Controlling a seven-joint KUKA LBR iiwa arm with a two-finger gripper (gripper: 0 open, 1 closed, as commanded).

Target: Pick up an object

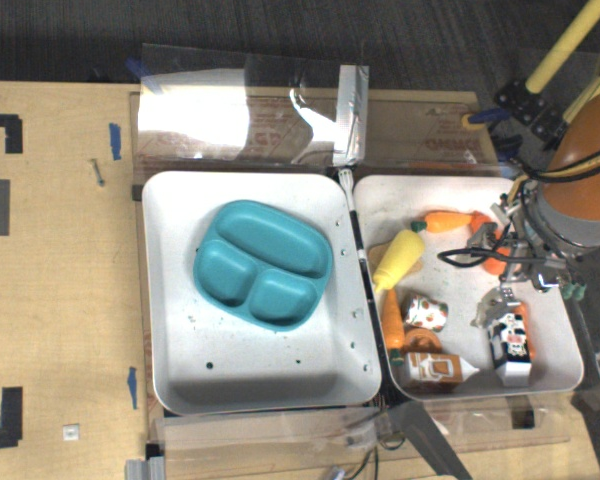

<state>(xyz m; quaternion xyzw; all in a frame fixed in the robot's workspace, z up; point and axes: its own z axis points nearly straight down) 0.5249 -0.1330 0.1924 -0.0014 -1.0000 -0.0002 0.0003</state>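
The pincer (502,293) hangs low over the right bin (570,368), just above the small carton (512,343); whether it is open or closed I cannot tell. To grip well, I judge it should centre over that carton and drop straight. Left of the carton lie a bottle (435,368), a cup (426,313), a yellow squash (398,258) and carrots (448,222). The left bin (170,368) holds a teal tray (263,262).

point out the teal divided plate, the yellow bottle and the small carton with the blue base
teal divided plate (263,261), camera view, on the ridge between its compartments
yellow bottle (398,257), camera view, middle of its body
small carton with the blue base (511,343), camera view, on its printed white side
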